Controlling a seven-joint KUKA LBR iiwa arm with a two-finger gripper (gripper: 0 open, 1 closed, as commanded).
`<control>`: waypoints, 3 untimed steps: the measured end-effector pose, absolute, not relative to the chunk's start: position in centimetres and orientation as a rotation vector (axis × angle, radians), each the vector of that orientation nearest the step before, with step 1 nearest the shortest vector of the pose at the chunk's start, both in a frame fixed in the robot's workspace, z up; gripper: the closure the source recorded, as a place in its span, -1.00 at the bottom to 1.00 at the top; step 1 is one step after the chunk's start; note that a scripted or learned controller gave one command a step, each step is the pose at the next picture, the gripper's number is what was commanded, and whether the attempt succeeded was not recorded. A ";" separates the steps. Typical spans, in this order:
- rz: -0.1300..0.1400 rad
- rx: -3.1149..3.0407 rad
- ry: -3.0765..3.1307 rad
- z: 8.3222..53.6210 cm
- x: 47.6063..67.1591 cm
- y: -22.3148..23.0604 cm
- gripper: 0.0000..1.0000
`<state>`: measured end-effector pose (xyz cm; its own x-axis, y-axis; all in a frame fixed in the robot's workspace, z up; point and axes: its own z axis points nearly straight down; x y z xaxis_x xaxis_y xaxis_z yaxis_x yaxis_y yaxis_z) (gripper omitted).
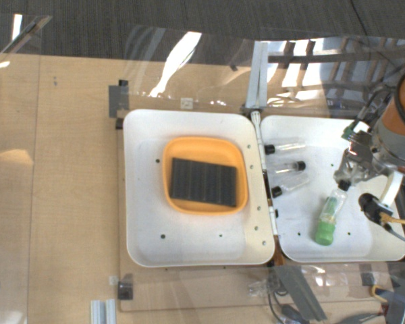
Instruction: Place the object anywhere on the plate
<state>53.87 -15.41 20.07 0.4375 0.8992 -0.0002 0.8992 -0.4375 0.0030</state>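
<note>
Camera view: pincer (344,181), finger state indeterminate, hovers just beside the clear green-capped plastic tube (327,219). Risk: the round tube rolls aside, never reaching the orange plate (167,174).

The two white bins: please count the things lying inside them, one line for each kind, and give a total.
Orange plate with a dark ridged insert: 1
Clear tubes with black caps: 3
Clear bottle with green cap: 1
Total: 5
</note>
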 end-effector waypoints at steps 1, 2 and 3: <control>0.003 2.520 1.874 17.1 49.4 -10.8 1.00; 0.007 2.482 1.921 20.9 48.9 -5.9 1.00; 0.004 2.382 2.046 18.4 53.7 -1.5 1.00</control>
